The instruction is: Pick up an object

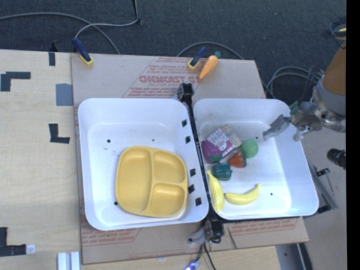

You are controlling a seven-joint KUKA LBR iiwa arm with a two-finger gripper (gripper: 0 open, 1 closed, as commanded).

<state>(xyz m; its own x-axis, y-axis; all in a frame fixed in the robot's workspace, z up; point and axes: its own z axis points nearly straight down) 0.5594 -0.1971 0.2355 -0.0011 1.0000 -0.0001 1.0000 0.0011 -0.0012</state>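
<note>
Surface (157,83): carries 2 white bins; a misjudged descent could strike a rim.
Left bin (93,122): holds a yellow divided tray (151,180).
Right bin (292,179): holds the pickable pile; crowding risks a 2-item or glancing grasp.
Bananas (243,196): lie near the front wall, curved, likely to slip.
Green ball (250,148): could roll away.
Tool (287,125): above the right rim, carrying nothing; its spread cannot be judged.

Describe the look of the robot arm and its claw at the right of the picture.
The arm is grey with an orange band above the wrist. It ends in a grey metal claw built of small angular parts, with slim grey fingers. Its fine details are too blurred to make out.
</note>
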